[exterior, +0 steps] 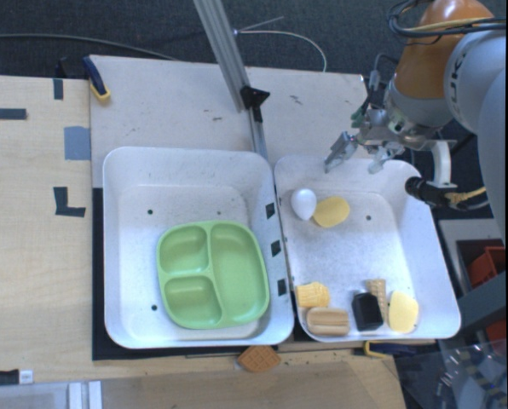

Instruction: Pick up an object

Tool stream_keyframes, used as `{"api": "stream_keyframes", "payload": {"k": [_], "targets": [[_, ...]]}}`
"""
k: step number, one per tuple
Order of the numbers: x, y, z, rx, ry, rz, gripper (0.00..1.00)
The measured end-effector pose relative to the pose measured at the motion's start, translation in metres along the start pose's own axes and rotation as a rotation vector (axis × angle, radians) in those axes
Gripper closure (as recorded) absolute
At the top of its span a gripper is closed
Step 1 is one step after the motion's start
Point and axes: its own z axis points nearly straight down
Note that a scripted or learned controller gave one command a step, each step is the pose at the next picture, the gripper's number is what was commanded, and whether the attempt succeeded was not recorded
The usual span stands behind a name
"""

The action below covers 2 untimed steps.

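My gripper (356,158) hangs over the far rim of the right bin (424,228), its two fingers spread open with nothing between them. Below it and to the left lie a white egg-shaped object (303,203) and a yellow rounded piece (331,211), side by side near the bin's far left. Along the near edge of the same bin sit a yellow waffle piece (313,295), a tan bun (327,320), a black block (366,310), a small tan wafer (376,289) and a pale yellow lemon-like piece (402,311).
A green divided plate (212,273) lies in the left bin (118,228). A slanted metal pole (228,49) crosses above the bins' far edge. An orange waffle piece (258,359) lies on the bench in front of the bins. A blue-yellow clamp (96,79) sits far left.
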Motion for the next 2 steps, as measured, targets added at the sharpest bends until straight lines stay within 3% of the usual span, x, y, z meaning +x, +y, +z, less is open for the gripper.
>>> {"api": "stream_keyframes", "payload": {"k": [1,2], "targets": [[0.005,0.009,0.056,0.001,0.000,-0.001,0.00],[0.010,0.002,0.103,0.000,0.000,0.000,0.00]]}}
